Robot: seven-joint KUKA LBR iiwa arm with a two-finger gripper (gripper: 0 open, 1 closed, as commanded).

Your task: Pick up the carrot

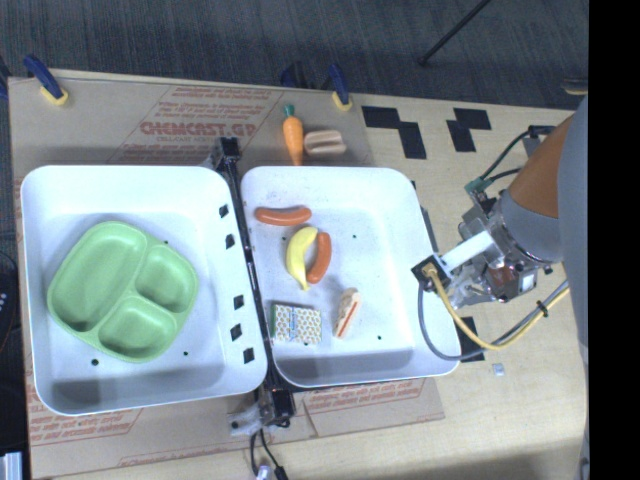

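The carrot (292,136), orange with a green top, lies on the cardboard just behind the right bin (400,353), outside it. It sits next to a small hot dog bun (324,144). My gripper (478,280) hangs off the right bin's right edge, over the bench, far to the right of the carrot and nearer the front. Yellow and black cables loop around it, and nothing shows held in it.
The right bin holds a sausage (283,215), a banana (299,256), a second sausage (320,257), a sandwich wedge (346,313) and a patterned packet (297,324). A green divided plate (122,288) lies in the left bin (40,368). Clamps (340,90) grip the bench's back edge.
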